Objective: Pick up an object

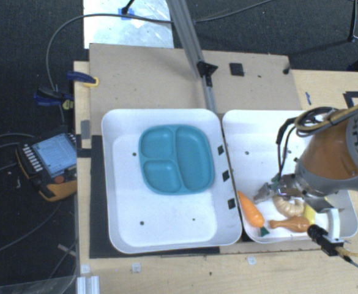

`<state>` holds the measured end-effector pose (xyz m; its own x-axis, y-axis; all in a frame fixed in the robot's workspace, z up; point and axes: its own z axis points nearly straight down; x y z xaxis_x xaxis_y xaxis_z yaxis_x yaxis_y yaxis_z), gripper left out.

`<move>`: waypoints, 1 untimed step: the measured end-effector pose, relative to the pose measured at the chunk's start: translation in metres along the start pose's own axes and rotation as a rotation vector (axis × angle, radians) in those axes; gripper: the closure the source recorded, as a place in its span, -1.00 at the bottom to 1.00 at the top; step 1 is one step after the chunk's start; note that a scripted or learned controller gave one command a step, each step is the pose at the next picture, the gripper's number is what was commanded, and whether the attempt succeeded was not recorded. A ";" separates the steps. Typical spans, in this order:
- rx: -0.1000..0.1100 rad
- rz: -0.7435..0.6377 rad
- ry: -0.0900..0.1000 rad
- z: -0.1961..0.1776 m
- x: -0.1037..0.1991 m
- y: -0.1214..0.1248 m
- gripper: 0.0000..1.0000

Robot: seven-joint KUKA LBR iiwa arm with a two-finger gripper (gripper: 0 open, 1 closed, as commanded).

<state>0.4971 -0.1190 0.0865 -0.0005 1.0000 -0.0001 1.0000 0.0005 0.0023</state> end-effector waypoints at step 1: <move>-0.006 0.000 -0.002 -0.013 0.000 0.002 1.00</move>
<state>0.4990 -0.1193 0.0999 -0.0003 1.0000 -0.0017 1.0000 0.0003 0.0081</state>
